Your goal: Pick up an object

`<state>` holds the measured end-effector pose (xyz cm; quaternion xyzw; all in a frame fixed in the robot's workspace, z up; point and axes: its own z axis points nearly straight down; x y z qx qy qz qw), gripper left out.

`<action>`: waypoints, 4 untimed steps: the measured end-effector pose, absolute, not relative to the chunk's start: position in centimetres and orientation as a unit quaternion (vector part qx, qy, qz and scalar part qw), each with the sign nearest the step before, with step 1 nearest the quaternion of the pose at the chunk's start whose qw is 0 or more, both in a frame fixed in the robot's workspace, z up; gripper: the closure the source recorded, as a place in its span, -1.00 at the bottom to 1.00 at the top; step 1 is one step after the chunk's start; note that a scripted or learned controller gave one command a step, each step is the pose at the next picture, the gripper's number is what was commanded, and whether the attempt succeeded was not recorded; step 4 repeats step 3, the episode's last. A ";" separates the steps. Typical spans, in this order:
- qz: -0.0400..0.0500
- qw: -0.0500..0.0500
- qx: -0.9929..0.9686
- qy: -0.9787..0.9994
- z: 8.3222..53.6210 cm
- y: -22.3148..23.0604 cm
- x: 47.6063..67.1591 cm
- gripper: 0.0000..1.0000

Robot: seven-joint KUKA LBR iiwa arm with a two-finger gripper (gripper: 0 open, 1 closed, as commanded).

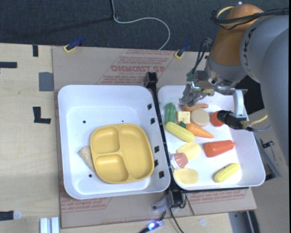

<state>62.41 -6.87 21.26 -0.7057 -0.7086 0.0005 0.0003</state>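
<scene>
— Where do we look from?
— We sit above the bench (19,130), tilted down, taking in both white bins: left bin (68,110) mid-frame, right bin (254,171) beside it.
— How near?
— Moderately; the arm (262,42) crowds our upper right, dark floor (48,8) lines the top.

Even overhead light, soft shadows, slight blur, perhaps mild edge distortion

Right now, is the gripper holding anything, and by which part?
Cannot be told. The gripper is low over the far end of the right bin, beside the green vegetable and the yellow block; no item shows between its fingers.
</scene>
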 end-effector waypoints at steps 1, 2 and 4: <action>0.001 0.000 -0.707 -0.707 21.5 -6.8 62.1 1.00; 0.000 0.000 -0.706 -0.708 23.2 -7.3 63.0 1.00; 0.001 0.001 -0.707 -0.708 21.3 -7.0 62.2 1.00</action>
